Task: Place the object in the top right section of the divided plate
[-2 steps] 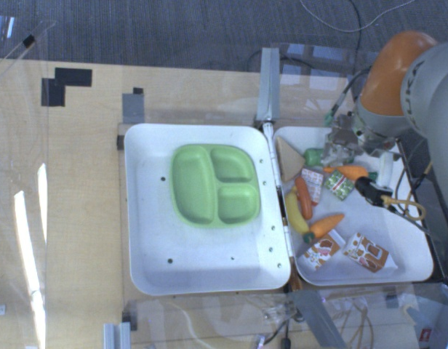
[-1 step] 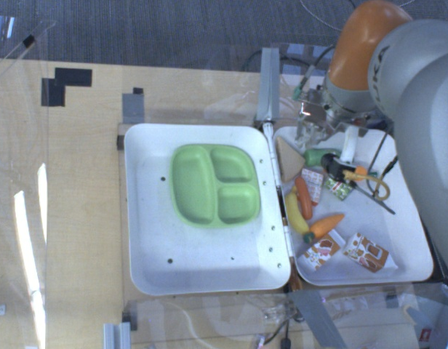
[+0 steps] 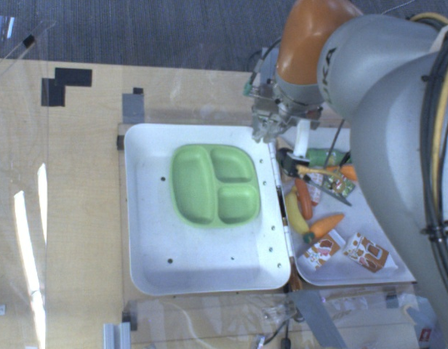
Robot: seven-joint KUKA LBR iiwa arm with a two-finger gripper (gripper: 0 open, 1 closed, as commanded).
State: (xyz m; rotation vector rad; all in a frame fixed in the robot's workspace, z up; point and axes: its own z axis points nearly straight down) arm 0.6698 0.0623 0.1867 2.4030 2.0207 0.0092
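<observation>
Green divided plate (image 3: 213, 185) as the landmark: gripper (image 3: 266, 128) just beyond its top right corner, grip state impossible to tell, nothing visibly carried. Candidate objects right of the plate in the neighbouring bin (image 3: 358, 220): upper carrot (image 3: 302, 198), lower carrot (image 3: 326, 225), yellow piece (image 3: 297, 220) and 2 printed packets (image 3: 322, 249), crowded, some touching. Choose 1 item with free sides, probably the lower carrot, close across its narrow width, lift clear of the wall between the 2 bins, then lower squarely into the top right section (image 3: 233, 163) without straddling a ridge.
</observation>
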